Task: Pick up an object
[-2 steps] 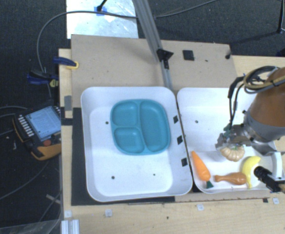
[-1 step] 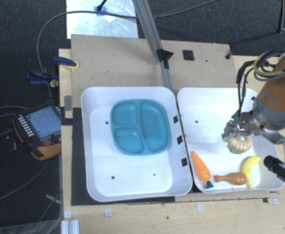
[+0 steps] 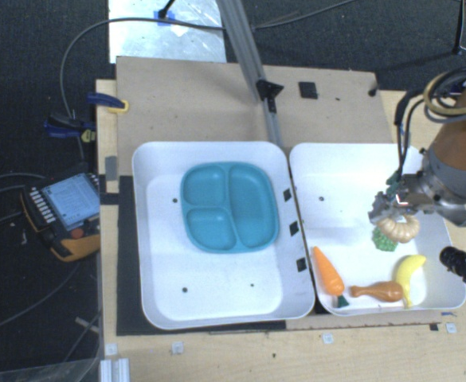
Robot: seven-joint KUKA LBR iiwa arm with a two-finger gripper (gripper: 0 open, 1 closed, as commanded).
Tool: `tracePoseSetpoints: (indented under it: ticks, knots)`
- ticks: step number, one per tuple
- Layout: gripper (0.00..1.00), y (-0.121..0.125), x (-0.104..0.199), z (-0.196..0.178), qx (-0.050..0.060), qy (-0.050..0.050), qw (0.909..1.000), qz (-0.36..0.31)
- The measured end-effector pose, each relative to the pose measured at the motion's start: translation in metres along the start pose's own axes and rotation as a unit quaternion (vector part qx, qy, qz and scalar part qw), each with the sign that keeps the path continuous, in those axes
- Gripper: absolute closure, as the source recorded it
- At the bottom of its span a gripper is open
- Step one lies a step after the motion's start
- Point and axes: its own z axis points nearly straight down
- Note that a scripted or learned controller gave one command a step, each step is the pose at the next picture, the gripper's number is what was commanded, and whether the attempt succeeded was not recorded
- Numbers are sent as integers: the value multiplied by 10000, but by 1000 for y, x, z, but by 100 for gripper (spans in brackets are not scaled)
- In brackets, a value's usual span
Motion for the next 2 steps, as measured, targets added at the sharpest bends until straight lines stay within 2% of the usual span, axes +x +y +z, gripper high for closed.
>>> tracePoseSetpoints:
  ticks: [1,2]
  knots:
    - [100,-3,51,13,19,13,10000,-19]
    - [100,-8,115,13,21,16,10000,-29]
